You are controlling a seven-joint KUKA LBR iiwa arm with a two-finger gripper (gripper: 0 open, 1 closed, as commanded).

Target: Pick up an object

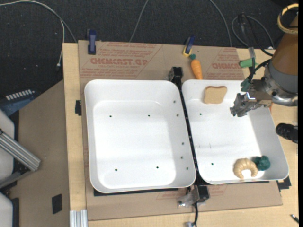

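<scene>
You have the gripper [240, 107] hanging over the upper right part of the right bin [227, 141], close to its right wall, and you cannot tell from here whether its fingers are apart or together. Nothing shows between them. A tan slice of toast [215, 95] lies just to the gripper's left, near the bin's far rim. A croissant [246, 168] sits in the near right corner, touching a small dark green piece [262, 162] beside it, both tight against the rim. The middle of that bin's floor lies open around you. The left bin [137, 136] shows bare white floor. A carrot [196, 67] lies outside on the cardboard [118, 60], beyond the far rim.
</scene>
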